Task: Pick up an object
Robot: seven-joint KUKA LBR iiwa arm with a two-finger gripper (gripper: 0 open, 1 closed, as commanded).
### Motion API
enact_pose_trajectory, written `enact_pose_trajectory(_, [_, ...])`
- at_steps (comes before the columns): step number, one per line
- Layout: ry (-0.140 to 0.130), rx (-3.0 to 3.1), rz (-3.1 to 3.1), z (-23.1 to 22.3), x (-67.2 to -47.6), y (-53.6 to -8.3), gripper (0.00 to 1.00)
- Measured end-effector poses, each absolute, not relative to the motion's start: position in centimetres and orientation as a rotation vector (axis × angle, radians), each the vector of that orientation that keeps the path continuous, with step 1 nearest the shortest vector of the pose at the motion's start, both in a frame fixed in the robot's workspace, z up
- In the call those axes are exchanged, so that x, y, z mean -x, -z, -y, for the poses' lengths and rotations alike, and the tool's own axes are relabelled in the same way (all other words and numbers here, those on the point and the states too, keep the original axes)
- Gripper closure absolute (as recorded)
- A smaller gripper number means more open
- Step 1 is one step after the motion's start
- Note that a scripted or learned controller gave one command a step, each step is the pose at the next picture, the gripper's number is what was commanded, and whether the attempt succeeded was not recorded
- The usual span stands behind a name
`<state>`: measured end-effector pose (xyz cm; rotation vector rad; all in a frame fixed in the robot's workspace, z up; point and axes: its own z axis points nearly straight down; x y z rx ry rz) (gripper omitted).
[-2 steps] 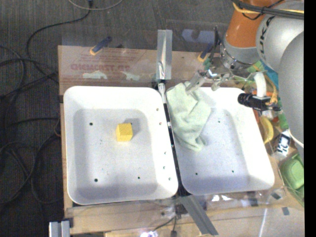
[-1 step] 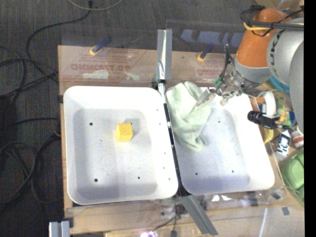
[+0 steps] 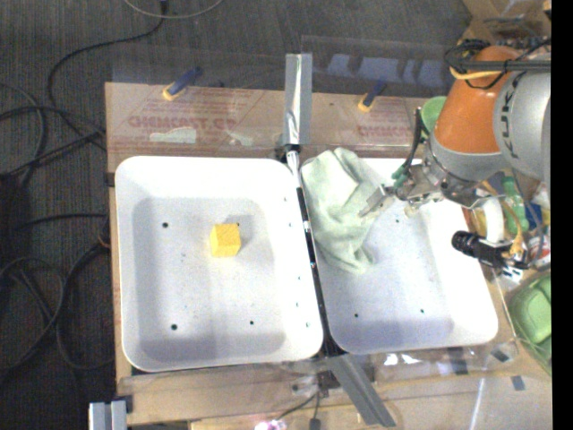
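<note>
A small yellow cube [image 3: 226,239] lies near the middle of the left white bin [image 3: 143,330]. In the right white bin [image 3: 430,330], a pale green cloth [image 3: 345,209] lies crumpled in the back left corner, draped against the wall next to the divider. My gripper [image 3: 376,202] hangs low over the back of the right bin, at the cloth's right edge, pointing left toward it. I cannot tell whether it touches the cloth. The arm's orange band [image 3: 470,119] is above and to the right.
A metal post [image 3: 297,97] stands at the back between the bins. Two yellow-and-blue clamps [image 3: 182,83] [image 3: 372,97] hold the back board. Green objects [image 3: 533,312] and clutter crowd the right edge. Cables [image 3: 54,150] lie on the floor at left.
</note>
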<state>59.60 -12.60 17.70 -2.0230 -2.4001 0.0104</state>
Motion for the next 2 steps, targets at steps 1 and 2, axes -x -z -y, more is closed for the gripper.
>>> enact_pose_trajectory(1, [-0.007,2.194,2.245,17.9,-60.7,-19.3,0.00])
enact_pose_trajectory(2, [-0.006,2.186,2.251,20.3,-60.6,-21.5,0.00])
